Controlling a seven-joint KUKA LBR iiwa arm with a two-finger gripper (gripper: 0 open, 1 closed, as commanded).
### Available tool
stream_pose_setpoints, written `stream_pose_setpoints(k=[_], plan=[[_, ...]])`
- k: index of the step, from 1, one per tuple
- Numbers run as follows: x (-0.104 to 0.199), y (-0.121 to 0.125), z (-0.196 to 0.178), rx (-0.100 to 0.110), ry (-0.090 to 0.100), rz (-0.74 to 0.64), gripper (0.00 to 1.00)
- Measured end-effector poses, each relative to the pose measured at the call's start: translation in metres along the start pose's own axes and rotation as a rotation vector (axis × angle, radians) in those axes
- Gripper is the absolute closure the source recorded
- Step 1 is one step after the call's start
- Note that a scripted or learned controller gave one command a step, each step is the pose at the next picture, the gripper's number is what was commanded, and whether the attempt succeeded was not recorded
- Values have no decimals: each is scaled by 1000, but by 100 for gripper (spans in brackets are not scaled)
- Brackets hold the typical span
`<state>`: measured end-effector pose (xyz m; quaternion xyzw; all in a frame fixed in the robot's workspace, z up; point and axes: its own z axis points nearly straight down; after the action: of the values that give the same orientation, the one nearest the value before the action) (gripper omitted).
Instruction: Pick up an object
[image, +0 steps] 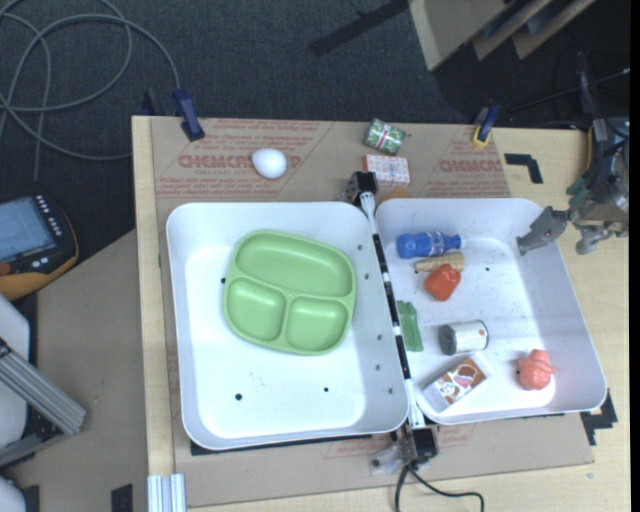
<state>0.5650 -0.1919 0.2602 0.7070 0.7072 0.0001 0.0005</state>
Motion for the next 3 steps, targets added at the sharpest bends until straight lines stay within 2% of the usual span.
stream_pose_setpoints(k=[1, 2, 3], plan=[[88, 18, 95, 3, 2, -1, 0], [96, 29, 176, 2, 1, 0, 0], [96, 30, 166, 0, 1, 1, 100]])
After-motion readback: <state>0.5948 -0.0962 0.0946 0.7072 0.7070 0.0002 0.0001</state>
